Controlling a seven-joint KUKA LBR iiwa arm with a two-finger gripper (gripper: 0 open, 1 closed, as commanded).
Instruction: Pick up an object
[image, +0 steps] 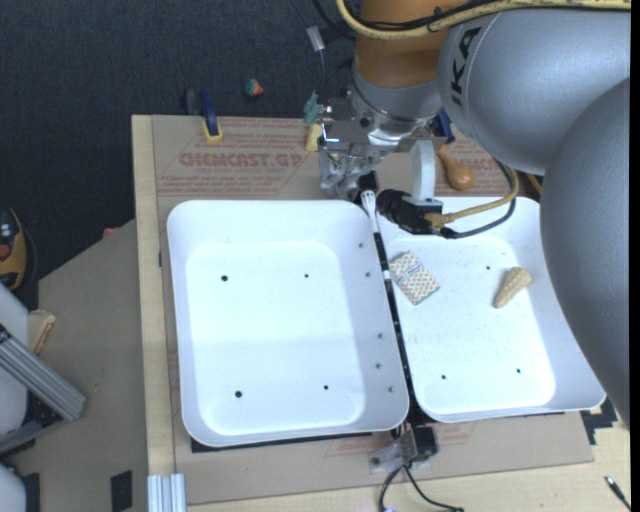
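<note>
A small checkered pad (413, 277) lies in the right bin (480, 370), close to the divide between the bins. A tan cone-shaped piece (512, 287) lies further right in the same bin. An orange-brown rounded object (457, 172) sits by that bin's back rim, partly hidden by the arm. My gripper (345, 180) hangs over the back rims where the two bins meet, above and left of the pad. Nothing shows in its grasp. The left bin (185, 300) holds no objects.
The large grey arm covers the upper right and the right bin's far corner. A blue and yellow clamp (208, 115) sits on the bench's back edge. A small coloured item (254, 88) lies on the dark floor behind.
</note>
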